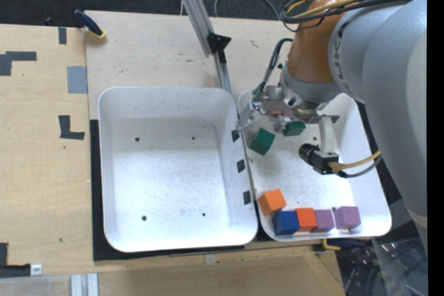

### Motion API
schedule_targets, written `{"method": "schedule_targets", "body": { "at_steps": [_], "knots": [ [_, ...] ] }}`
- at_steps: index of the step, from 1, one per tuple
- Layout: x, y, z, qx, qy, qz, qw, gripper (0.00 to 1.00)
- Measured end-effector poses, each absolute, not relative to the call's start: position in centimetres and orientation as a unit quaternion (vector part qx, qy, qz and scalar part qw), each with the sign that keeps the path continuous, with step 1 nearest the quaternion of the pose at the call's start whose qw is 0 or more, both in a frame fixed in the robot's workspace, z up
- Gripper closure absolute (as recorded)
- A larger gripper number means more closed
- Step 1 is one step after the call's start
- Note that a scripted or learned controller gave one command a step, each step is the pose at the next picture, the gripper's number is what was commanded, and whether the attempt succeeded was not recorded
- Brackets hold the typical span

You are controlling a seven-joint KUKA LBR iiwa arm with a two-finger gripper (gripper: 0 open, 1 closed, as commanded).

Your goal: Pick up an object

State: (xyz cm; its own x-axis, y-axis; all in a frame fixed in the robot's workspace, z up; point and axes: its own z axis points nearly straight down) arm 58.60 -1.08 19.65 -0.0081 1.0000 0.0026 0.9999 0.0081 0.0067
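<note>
My gripper (272, 118) hangs over the upper left part of the right bin (361, 180), close to the wall shared with the left bin. A dark green block (262, 142) sits tilted just below it, touching or nearly touching the gripper's tip. A second small green piece (295, 127) shows at the gripper's right side. Whether the green block is held or merely lies under the gripper cannot be told. The wrist with its orange band (312, 45) blocks the view from above.
Along the right bin's front edge lie an orange block (272, 200), a blue block (285, 222), another orange block (306, 219) and two purple blocks (324, 219) (347, 217). The left bin (170, 170) stands beside it. A slanted metal rail (194, 3) crosses above.
</note>
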Motion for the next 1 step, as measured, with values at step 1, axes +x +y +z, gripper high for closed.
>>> {"method": "schedule_targets", "body": {
  "at_steps": [1],
  "knots": [
    [52.23, -6.41, 24.5, 0.709, 0.705, -0.0003, 0.001, 0.0]
  ]
}}
